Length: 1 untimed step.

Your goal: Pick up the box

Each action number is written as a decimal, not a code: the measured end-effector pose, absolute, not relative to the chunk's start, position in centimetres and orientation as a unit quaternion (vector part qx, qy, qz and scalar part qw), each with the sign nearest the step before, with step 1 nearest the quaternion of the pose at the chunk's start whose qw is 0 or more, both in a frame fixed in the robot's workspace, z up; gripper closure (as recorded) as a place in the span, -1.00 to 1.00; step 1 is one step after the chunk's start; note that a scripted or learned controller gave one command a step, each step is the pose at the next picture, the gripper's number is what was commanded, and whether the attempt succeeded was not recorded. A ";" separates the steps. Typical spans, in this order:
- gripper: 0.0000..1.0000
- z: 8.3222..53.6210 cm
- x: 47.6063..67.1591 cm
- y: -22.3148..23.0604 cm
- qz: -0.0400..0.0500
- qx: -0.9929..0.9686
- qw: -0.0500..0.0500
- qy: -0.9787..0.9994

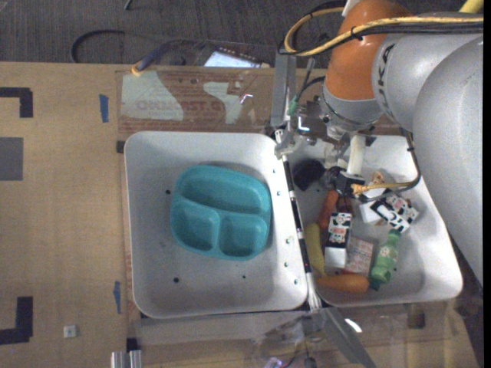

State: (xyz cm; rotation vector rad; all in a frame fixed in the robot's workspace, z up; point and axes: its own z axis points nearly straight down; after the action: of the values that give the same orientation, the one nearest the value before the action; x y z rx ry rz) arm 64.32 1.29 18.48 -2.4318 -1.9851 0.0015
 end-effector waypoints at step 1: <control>-1.00 15.9 66.3 8.6 0.002 -0.829 -0.008 -0.559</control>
State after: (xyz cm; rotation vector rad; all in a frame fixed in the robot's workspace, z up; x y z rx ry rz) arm 66.28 8.57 15.89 -2.6177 -1.7670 0.0067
